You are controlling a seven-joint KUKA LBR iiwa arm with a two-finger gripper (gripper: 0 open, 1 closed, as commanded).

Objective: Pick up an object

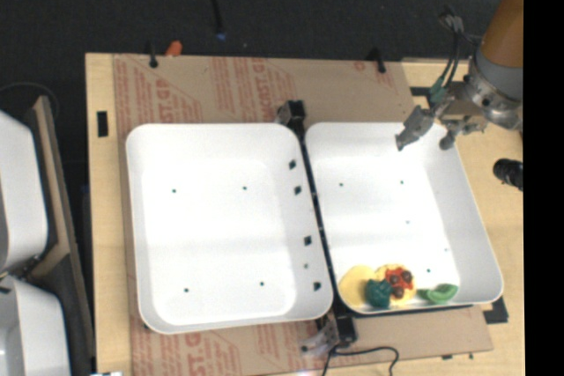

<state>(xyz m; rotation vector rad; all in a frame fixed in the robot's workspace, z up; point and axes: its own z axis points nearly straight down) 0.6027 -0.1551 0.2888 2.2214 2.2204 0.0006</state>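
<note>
Only the right bin (458, 216) holds toys (398, 283).

A pale wooden bench (110, 189) is carrying a brown cardboard sheet (220, 88) printed with red lettering. Two shallow white bins are sitting on that sheet, touching side by side: the left bin (141, 216) toward nine o'clock, the right bin (463, 216) toward three o'clock

Even overhead light; white bins (220, 224) glare mildly and are nearly washed out, surroundings dark, overall image soft and low-resolution.
</note>
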